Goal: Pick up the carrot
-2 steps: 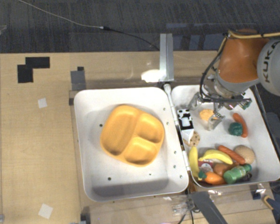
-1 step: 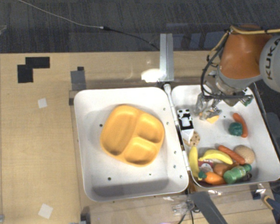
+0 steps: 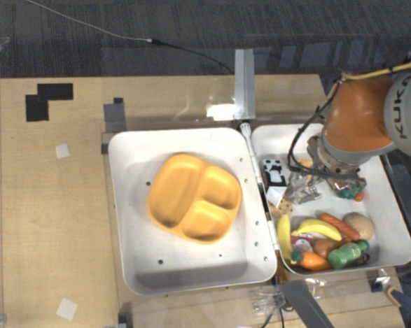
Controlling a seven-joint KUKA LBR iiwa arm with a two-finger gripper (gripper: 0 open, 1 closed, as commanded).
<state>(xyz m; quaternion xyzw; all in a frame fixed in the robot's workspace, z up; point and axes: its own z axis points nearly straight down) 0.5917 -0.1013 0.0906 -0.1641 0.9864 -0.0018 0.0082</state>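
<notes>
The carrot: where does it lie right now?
The carrot lies in the right bin, toward its near end among the toy food, slanting between the banana and a brown potato, below the gripper.

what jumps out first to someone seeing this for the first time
The big yellow divided plate in the middle of the left bin catches the eye first. Next is the arm's orange band, hanging over the right bin from the right. Below it, a bright heap of toy food fills that bin's near end: a banana, a carrot and a green piece.
</notes>
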